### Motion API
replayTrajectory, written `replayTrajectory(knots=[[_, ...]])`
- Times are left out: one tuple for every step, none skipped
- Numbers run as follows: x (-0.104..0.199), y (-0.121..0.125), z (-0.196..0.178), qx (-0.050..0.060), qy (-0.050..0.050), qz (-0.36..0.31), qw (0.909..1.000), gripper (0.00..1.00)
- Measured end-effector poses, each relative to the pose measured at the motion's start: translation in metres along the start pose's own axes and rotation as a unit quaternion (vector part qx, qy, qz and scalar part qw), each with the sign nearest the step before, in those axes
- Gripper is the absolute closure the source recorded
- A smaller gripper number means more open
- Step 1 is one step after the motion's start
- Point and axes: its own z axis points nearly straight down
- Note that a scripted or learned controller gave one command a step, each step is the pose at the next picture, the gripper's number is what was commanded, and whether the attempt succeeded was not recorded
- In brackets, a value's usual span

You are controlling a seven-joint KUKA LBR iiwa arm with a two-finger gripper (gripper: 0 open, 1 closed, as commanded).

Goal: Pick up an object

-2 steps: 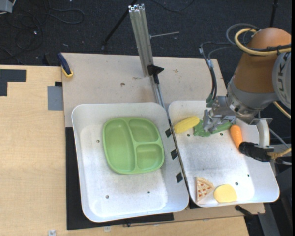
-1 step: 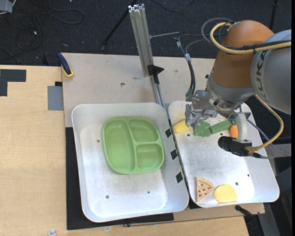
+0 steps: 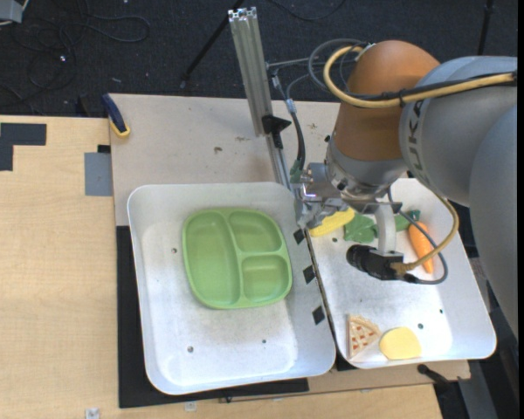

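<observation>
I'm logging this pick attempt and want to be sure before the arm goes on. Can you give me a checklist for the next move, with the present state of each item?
1. Claw is over the right bin, near its left wall: ok.
2. A target lies close below the claw: ok, a yellow piece and a green piece sit right beside it.
3. An object is seen between the claw's grasping parts: cannot tell, the wrist hides them.
4. Other pickable items remain in the right bin: ok, carrot, pizza slice, yellow round piece.
5. Green divided plate lies flat in the left bin, apart from the arm: ok.
</observation>
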Motion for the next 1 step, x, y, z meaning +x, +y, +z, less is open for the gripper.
replayTrajectory(knots=[[0.0516,0.0157,-0.0059,-0.002,0.0,0.0,1.0,1.0]])
